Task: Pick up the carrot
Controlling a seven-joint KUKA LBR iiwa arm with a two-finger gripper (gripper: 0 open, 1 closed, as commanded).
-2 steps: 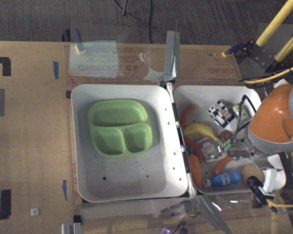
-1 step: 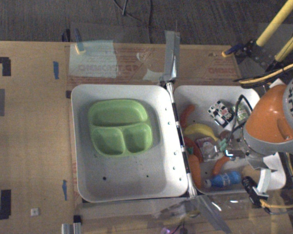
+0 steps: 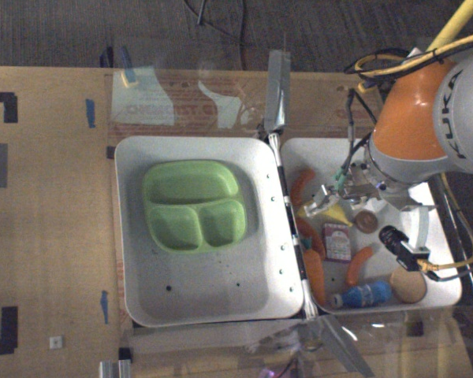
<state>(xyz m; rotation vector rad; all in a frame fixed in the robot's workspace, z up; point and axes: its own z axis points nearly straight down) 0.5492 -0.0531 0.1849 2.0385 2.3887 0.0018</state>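
Wooden bench, dark carpet, white bins

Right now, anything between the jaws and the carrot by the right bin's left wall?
Partly. A yellow wedge lies right by the jaws, a small red box beside the carrot; the carrot's top looks uncovered.
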